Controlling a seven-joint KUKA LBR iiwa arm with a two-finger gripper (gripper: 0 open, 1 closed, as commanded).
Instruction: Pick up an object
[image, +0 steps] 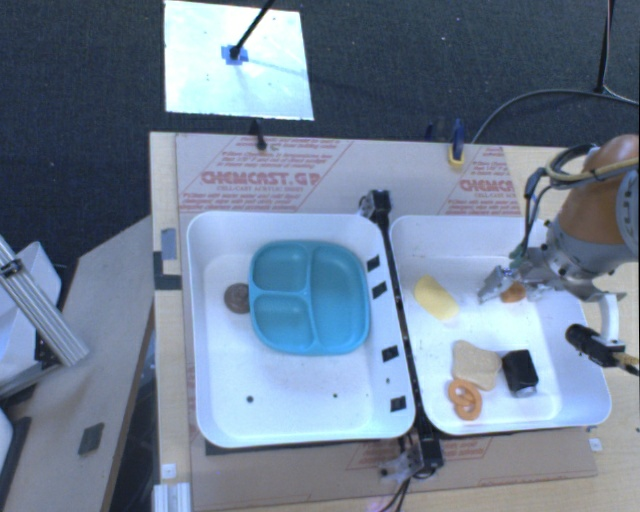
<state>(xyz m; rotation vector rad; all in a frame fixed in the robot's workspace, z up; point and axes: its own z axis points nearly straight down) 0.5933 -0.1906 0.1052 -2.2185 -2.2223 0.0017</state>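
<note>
arm (600, 205) cut off at right edge | orange item (513, 293) partly hidden behind gripper (497, 286) | brown disc (237, 297) tucked partly under blue plate (306, 297)

Dark blue-black carpet floor (420, 50); pale plywood worktop (120, 300); shiny square metal sheet (238, 62) lying on carpet behind.

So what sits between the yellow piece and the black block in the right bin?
In the camera view, a tan bread slice lies between the yellow piece and the black block.
</note>
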